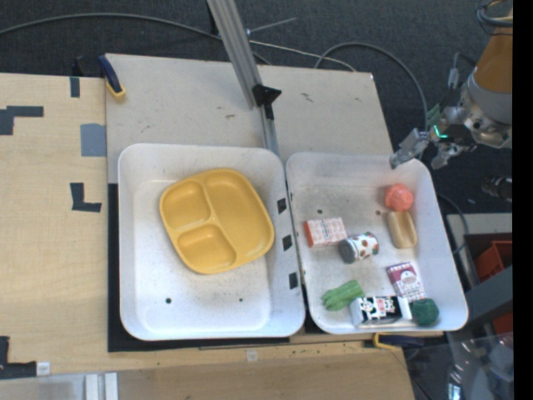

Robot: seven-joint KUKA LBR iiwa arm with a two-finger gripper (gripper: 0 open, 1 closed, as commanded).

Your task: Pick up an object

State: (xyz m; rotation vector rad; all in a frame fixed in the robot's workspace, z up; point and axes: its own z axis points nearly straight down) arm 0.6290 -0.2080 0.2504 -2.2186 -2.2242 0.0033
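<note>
The end effector [419, 146] hovers released at the frame's upper right, just above the right bin's [304, 223] corner; the nearest ball [399, 197] may roll off when pinched.

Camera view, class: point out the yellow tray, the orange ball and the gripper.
Yellow tray [217, 220]: camera view, on the ridge where its compartments meet.
Orange ball [399, 197]: camera view, on its top middle.
Gripper [414, 147]: camera view, at its fingertips over the right bin's far rim.
</note>
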